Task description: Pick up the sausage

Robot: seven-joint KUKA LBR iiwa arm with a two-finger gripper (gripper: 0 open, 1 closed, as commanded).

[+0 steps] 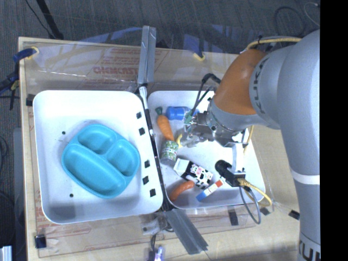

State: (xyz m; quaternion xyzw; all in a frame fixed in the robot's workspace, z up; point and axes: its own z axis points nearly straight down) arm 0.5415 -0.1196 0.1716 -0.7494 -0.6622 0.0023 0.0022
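- My gripper (191, 136) is low over the right bin (255, 170), near its middle, and my own wrist and the orange band (239, 86) cover most of it from above.
- I cannot tell if my fingers are apart or together; only some small metal parts show at the left side of the wrist, and nothing can be seen between them.
- Just below and left of the gripper lies a small greenish bottle or can (169, 152); its label is too small to read.
- Beside the gripper on the left is an orange carrot (165, 126), lying at a slant close to the wall between the bins.
- Above it is a blue object (176, 113), partly hidden by my cables, so its shape is not clear.
- A white box with a black and red pattern (197, 173) lies lower in the bin, and a small blue and red piece (209, 191) is just beside it.
- The sausage (181, 188) is at the near left corner of the right bin, well apart from my gripper; it is short, reddish orange, a little curved, and lies flat with one end near the patterned box.
- My grey arm (302, 124) hides the right part of this bin.
- The left bin (54, 200) holds a blue divided plate (100, 159).
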